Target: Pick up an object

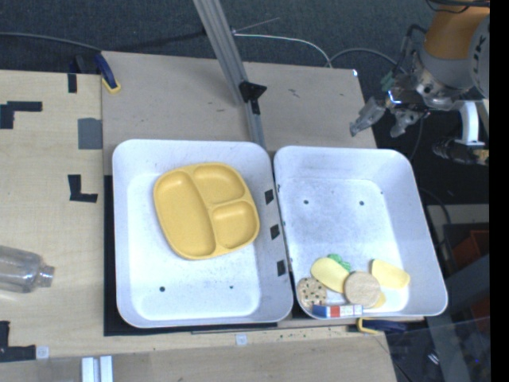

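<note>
A yellow three-compartment plate (207, 210) lies in the left bin (135, 293). In the near corner of the right bin (350, 173) sits a cluster of small items: a yellow piece (328, 273), a green bit (339, 259), a tan round disc (363, 288), a yellow wedge (390, 274), a speckled cookie (311, 292) and a red, white and blue tube (334, 312). My gripper (385, 118) hangs beyond the right bin's far right corner, above the bench, with its fingers apart and nothing between them.
A metal pole (223, 42) slants up from between the bins at the back. A clear plastic bottle (22, 270) lies on the bench at the left edge. Cables run along the dark backing behind the bench.
</note>
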You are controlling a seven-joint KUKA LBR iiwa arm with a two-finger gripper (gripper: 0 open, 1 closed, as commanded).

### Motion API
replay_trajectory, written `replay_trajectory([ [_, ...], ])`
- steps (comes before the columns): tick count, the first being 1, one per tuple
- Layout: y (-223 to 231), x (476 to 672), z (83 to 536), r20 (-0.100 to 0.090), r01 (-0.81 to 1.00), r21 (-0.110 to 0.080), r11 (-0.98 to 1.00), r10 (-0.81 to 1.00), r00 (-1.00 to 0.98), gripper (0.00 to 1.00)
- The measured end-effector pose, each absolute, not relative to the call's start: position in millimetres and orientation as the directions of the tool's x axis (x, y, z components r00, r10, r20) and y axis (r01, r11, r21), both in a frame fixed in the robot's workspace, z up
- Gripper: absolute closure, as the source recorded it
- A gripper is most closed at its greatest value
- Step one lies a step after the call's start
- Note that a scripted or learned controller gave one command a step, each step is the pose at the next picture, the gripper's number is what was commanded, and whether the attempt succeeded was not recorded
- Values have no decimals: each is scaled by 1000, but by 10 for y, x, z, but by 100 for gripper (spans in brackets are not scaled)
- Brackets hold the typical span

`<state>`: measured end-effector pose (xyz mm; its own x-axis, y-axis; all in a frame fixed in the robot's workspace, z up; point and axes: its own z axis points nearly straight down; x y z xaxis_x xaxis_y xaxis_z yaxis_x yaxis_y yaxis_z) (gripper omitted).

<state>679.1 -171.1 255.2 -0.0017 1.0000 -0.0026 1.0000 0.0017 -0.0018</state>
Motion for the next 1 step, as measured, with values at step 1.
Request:
replay_trajectory([
  [1, -1706, 6795, 2656, -4, 1000, -2, 3, 1000, -3, 100],
])
